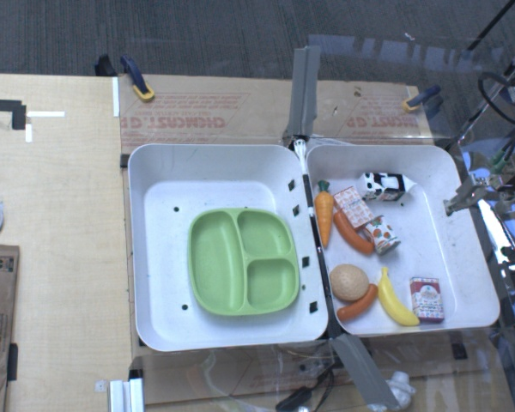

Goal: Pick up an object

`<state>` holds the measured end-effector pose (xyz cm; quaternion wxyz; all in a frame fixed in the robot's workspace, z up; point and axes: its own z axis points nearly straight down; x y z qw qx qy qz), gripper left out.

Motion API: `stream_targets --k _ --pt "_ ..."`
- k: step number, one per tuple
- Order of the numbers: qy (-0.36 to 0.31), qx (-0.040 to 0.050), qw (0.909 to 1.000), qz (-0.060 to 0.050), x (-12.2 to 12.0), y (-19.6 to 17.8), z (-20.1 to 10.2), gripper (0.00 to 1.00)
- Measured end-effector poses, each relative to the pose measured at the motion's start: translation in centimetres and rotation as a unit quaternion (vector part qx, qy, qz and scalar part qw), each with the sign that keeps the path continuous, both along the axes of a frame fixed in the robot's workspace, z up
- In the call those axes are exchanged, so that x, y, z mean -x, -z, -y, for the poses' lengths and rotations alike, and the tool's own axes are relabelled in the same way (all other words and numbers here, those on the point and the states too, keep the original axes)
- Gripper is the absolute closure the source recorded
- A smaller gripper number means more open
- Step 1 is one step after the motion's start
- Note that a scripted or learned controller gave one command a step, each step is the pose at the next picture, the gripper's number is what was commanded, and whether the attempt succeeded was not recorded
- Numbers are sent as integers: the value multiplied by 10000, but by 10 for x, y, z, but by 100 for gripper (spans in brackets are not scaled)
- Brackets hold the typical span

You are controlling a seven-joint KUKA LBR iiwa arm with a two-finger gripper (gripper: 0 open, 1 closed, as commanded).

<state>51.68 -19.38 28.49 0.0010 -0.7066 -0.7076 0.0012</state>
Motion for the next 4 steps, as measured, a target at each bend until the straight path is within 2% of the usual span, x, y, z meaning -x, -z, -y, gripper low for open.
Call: stream_targets --k 1,2,3,4 --pt "-346 -8 9994 -1 28 146 -5 0" --pt "-969 -5 9953 8 40 194 -64 0" --pt "-943 -4 9955 11 39 185 -64 100" --pt "-206 5 9998 11 33 37 -106 100"
